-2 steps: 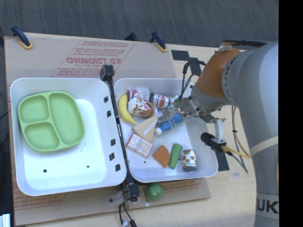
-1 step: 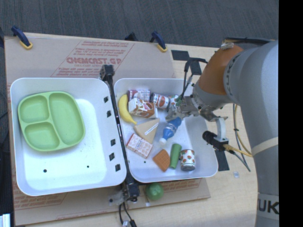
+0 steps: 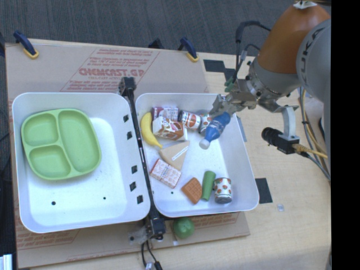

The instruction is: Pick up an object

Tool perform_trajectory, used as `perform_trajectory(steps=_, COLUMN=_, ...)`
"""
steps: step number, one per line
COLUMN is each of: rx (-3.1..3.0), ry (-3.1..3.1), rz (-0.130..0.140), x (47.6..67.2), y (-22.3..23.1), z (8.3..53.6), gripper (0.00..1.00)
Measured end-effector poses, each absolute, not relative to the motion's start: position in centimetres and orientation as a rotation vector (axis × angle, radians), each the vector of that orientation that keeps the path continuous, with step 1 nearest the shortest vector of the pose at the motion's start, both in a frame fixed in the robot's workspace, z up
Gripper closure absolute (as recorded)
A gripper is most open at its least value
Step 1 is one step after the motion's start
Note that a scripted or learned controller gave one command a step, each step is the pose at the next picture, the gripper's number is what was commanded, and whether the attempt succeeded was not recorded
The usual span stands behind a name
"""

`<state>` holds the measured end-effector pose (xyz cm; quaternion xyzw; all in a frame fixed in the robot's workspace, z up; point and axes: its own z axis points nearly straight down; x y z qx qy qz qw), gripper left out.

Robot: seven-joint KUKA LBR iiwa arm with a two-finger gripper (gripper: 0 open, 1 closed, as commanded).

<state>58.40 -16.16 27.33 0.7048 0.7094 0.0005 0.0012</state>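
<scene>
I see the gripper [image 3: 220, 107] at the far right corner of the right bin [image 3: 243, 167], but its fingers are too small and dark to read; I cannot tell if they are spread or pinching. A blue bottle [image 3: 214, 128] with a white cap lies tilted just under the gripper, touching or nearly so. The arm's upper part is cut off at the right edge. Cardboard [image 3: 112, 67] behind the bins reads "CHEMCAST GP" in red; the smaller lines are illegible. Labels on the two cans [image 3: 191, 120] [image 3: 223, 189] and the carton [image 3: 167, 128] are blurred. Right bin also holds a banana [image 3: 147, 130], a cracker [image 3: 192, 190] and a green cylinder [image 3: 207, 184]. A green tray [image 3: 60, 144] sits in the left bin [image 3: 84, 201]. A green ball [image 3: 183, 227] lies near, outside the bins.
</scene>
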Motion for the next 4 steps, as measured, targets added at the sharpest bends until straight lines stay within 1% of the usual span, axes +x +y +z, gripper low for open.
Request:
perform_trajectory(steps=1, rx=2.214, ry=2.232, rz=-0.003, x=58.3, y=-6.8, z=23.9, gripper=1.0)
perform_trajectory(steps=2, rx=2.217, ry=2.229, rz=-0.005, x=48.0, y=-5.5, z=24.0, gripper=1.0)
perform_trajectory(steps=3, rx=2.215, ry=2.227, rz=-0.002, x=49.6, y=-9.2, z=23.7, gripper=1.0)
perform_trajectory(steps=4, rx=2.214, ry=2.231, rz=-0.003, x=47.7, y=-9.6, z=24.5, gripper=1.0)
